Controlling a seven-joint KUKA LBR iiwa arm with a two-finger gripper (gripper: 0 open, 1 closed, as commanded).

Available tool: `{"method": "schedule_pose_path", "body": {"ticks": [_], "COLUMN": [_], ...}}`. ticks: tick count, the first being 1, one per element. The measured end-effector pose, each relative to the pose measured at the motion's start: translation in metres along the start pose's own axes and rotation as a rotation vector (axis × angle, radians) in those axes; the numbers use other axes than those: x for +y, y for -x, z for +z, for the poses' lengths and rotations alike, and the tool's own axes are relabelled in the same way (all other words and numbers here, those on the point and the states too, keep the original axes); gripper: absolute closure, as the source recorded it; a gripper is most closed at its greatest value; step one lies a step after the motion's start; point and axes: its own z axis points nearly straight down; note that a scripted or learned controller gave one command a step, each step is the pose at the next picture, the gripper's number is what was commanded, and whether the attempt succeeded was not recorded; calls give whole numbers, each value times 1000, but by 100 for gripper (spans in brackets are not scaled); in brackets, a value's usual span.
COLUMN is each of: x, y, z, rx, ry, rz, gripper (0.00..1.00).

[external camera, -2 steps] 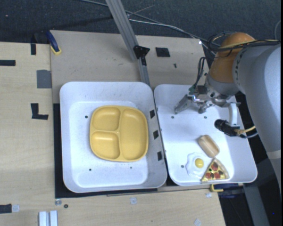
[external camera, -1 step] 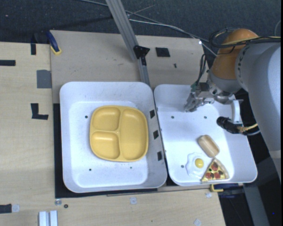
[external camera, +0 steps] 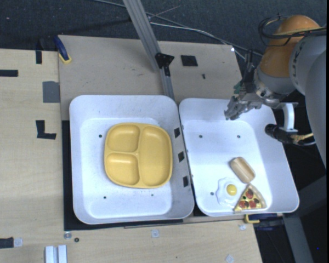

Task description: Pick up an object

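Here we see the gripper (external camera: 233,110) poised over the far edge of the right bin (external camera: 219,141), near its back wall — whether it is open or closed we cannot tell, and nothing shows in its grasp. Well apart from it, at the bin's near end, lie three items: a hot dog (external camera: 242,169), a fried egg (external camera: 228,192) just below it, and a pizza slice (external camera: 250,198) beside the egg. The left bin (external camera: 88,147) holds a yellow tray (external camera: 138,155).
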Motion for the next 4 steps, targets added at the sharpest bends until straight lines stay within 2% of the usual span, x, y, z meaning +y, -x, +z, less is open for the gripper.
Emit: {"method": "schedule_pose_path", "body": {"ticks": [2, 3, 4], "x": [10, -10, -28], "y": [-11, -63, -108], "z": [-124, -104, -105], "rx": [0, 3, 3], "ry": [2, -8, -7], "rz": [-1, -3, -3], "gripper": [100, 100, 100]}}
